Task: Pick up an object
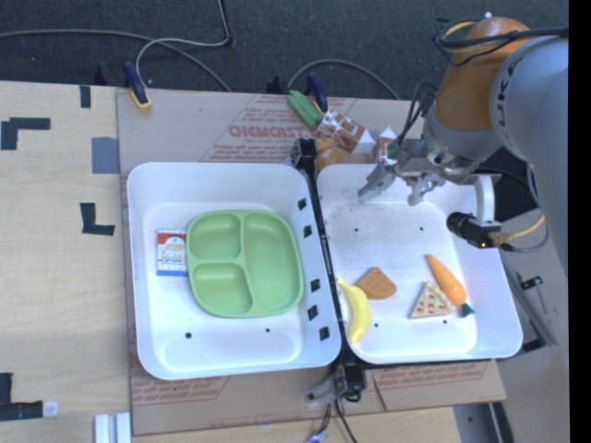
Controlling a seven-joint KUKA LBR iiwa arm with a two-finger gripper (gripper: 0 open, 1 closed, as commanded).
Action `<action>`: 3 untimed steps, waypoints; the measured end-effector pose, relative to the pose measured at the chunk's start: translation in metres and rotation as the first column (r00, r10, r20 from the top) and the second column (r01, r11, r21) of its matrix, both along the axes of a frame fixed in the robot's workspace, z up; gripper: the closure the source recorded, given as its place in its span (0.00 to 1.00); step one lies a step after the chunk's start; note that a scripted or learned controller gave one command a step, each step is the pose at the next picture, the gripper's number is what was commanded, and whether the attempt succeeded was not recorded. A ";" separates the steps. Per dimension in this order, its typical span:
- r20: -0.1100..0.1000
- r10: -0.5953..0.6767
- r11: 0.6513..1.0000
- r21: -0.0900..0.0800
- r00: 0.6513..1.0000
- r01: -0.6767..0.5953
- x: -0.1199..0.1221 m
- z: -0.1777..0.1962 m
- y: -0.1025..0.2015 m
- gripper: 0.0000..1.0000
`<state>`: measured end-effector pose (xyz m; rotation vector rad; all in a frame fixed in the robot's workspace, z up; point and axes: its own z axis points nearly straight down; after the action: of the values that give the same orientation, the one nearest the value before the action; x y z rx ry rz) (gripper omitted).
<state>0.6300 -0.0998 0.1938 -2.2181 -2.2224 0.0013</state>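
The right bin [397, 224] holds a yellow banana [355, 310] by its left wall, a flat brown cookie-like piece [376, 283], a triangular pizza slice [431, 302] and an orange carrot [447, 279]. My gripper [395, 186] hangs over the far part of the right bin, well above these items, its two fingers spread apart with nothing between them. In the left bin [148, 247] lie a green divided plate [246, 262] and a small box [171, 252].
Toy items, a green one [305, 108] and a brown one [338, 134], lie on the cardboard behind the bins. Black clips [314, 289] run along the wall between the bins. Cables cross the dark floor at the back.
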 end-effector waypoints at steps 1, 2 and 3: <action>0.000 -0.002 1.000 -0.002 1.000 0.002 -0.067 0.004 -0.067 0.00; 0.000 -0.002 1.000 -0.001 1.000 0.002 -0.089 -0.040 -0.114 0.00; 0.005 -0.001 1.000 -0.002 1.000 0.001 -0.097 -0.107 -0.104 0.00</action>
<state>0.5327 -0.2042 0.0866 -2.2225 -2.2246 -0.0016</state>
